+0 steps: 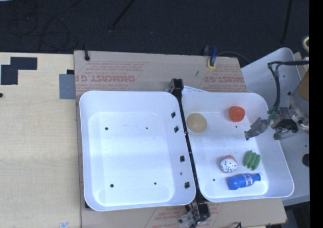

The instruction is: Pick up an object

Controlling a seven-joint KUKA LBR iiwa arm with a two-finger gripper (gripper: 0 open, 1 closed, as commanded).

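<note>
The right bin point(272, 181) holds several small objects: a tan ball point(196, 122), an orange-red piece point(236, 113), a white speckled ball point(228, 164), a green ridged piece point(251, 160) and a blue bottle point(243, 180) lying on its side. My gripper point(267, 130) hovers at the bin's right side, right of the orange-red piece and above the green one. Its fingers stand open with nothing between them.
The left bin point(91, 121) sits beside the right one, with a black divider strip point(184, 144) between them. Both rest on a cardboard sheet point(126, 73). Arm cables point(276, 86) loop above the gripper at the right.
</note>
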